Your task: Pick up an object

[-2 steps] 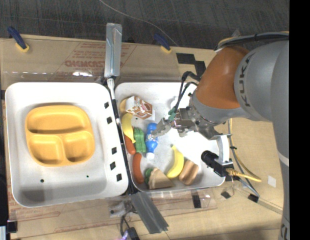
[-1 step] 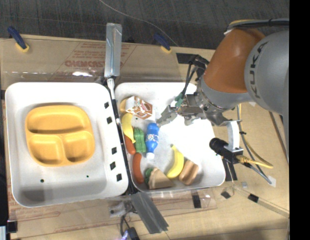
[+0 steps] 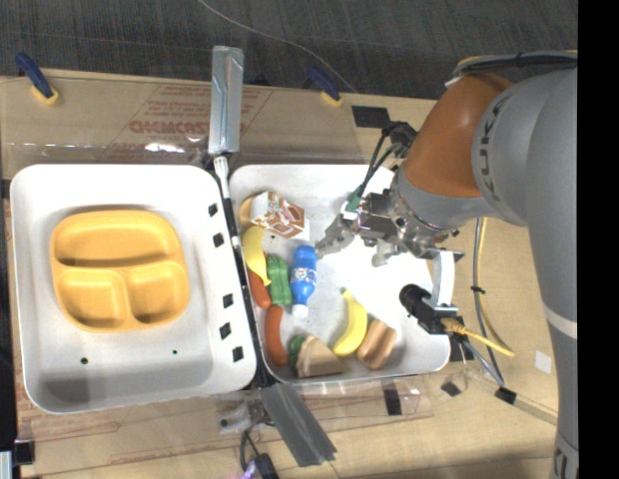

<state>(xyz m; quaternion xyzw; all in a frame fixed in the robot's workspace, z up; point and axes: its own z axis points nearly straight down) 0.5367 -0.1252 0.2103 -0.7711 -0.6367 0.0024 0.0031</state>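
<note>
My gripper [image 3: 357, 246] hangs over the middle of the right bin [image 3: 421, 357], its two fingers spread apart with nothing between them. Just left of it lies a blue and white bottle [image 3: 303, 276]. Along the bin's left side lie a yellow banana [image 3: 254, 251], a green piece [image 3: 280, 279] and a red piece [image 3: 275, 331]. A small printed carton [image 3: 278, 215] sits at the upper left. Near the front lie a second banana [image 3: 350, 326], a brown bread roll [image 3: 377, 342] and a wedge-shaped piece [image 3: 311, 355].
The left bin [image 3: 50, 367] holds a yellow divided tray [image 3: 118, 266]. A grey divider bar [image 3: 225, 98] stands between the bins at the back. The arm's orange band [image 3: 459, 138] looms over the right bin's far right. Cables trail at the right.
</note>
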